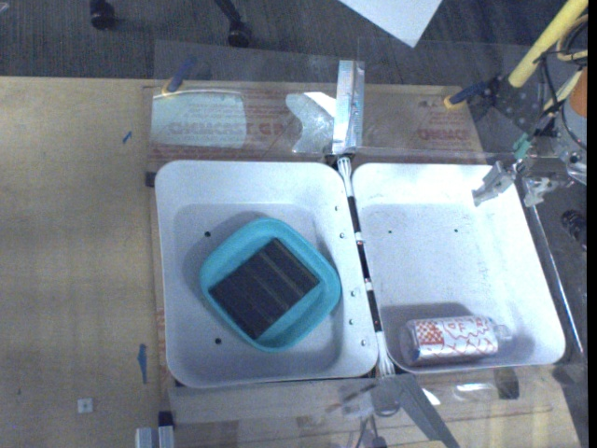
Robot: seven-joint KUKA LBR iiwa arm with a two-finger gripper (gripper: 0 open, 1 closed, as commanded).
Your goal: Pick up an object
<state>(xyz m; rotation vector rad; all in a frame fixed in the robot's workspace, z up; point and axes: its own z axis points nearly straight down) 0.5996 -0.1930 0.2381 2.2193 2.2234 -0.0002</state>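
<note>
The left bin [177, 194] holds a teal square dish [270, 283] with a dark slatted insert, turned cornerwise, while the right bin [522, 250] holds a red-and-white patterned tube [454, 337] lying near its front wall. They sit on a pale wooden bench [65, 250], with grey carpet and a chair base [168, 3] beyond. The tube lies lengthwise left to right, cap end to the right; the gripper [508, 180] hovers at the right bin's far right corner, open and holding nothing.

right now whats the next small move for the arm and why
Probably bring the hand toward the near edge of the right bin until it is above the red-and-white patterned tube. The hand sits at the bin's far right corner, well away from the tube lying at the near wall.
</note>
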